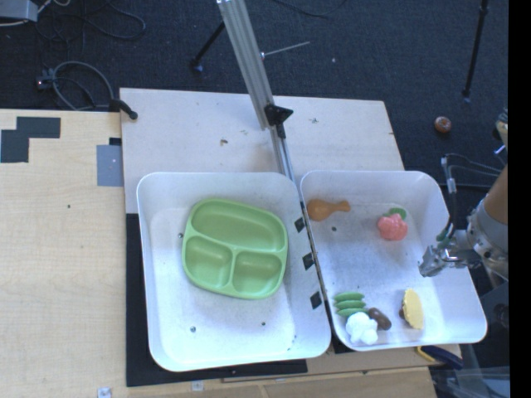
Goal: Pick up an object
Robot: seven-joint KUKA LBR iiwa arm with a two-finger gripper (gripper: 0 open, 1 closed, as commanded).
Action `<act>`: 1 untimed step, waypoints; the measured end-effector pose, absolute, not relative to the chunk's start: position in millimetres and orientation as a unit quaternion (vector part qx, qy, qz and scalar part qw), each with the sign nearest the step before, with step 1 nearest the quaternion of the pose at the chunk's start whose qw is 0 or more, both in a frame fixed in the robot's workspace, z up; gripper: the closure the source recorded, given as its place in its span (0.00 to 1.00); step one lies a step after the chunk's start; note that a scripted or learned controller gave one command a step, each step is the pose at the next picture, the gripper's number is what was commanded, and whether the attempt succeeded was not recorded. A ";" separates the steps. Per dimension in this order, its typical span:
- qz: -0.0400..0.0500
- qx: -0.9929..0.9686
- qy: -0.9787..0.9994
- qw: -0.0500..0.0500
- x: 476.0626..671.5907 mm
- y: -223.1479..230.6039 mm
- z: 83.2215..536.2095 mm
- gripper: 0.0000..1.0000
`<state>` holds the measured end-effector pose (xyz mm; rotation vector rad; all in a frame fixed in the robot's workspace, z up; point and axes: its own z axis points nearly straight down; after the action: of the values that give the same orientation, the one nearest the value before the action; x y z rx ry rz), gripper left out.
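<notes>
The right bin [415, 181] holds several toy foods. An orange drumstick [327, 210] lies at its far left and a red strawberry [393, 225] at its far right. Along the near side lie a green pea pod [349, 303], a white piece [362, 328], a small brown piece [380, 317] and a yellow corn-like piece [412, 308]. My gripper [435, 262] hangs over the bin's right side, above and apart from the yellow piece, with nothing visible between its fingers.
The left bin [158, 305] holds a green divided plate [235, 248]. A slanted metal rail [253, 65] runs down to the divider between the bins. The arm's wrist [489, 239] enters over the right bin's right rim.
</notes>
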<state>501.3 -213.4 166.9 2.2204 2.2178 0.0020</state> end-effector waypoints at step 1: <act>0.001 0.706 0.708 0.001 502.1 -207.7 211.1 1.00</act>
<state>502.1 -207.7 211.1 2.2168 2.2225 0.0023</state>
